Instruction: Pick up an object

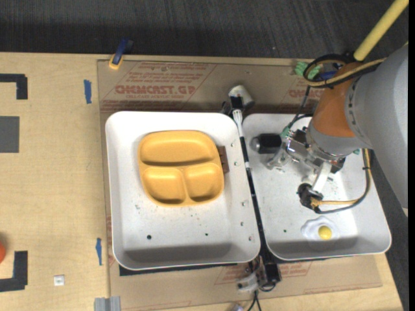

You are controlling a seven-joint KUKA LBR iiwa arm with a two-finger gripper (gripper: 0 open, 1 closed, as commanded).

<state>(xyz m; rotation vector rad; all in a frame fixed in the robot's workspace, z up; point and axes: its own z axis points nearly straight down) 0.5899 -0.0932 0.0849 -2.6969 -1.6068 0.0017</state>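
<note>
At the far left, black tape marks [14, 86] are seen on the wooden bench [52, 173], and a small orange shape [2, 253] is cut off by the left edge. A blue and yellow clip [118, 53] is laid at the top corner of a printed cardboard sheet [155, 86], on which both bins are set.

The left bin [130, 238] is occupied by a yellow divided plate [181, 167], placed flat in its upper half with one long compartment above two smaller ones. A dark brown item [224, 161] is tucked just beside the plate's right edge; what it is cannot be made out. A few dark specks are scattered on the bin floor below the plate.

Between the bins a dark seam is seen, topped by a small white and black fitting [238, 96].

In the right bin [285, 241], a short black cylinder [264, 142] is found near the upper left corner. Just beside it the gripper [286, 153] is lowered into the bin's upper half, under the orange band [334, 112] of the grey arm [382, 109]. Whether the gripper is open or closed cannot be told, and nothing is seen to be gripped. A black cable plug [307, 195] is hung below the wrist. A toy fried egg [322, 230], white with a yellow yolk, is lying near the bin's lower edge, apart from the gripper. A yellow rod [384, 23] is slanted across the top right corner
</note>
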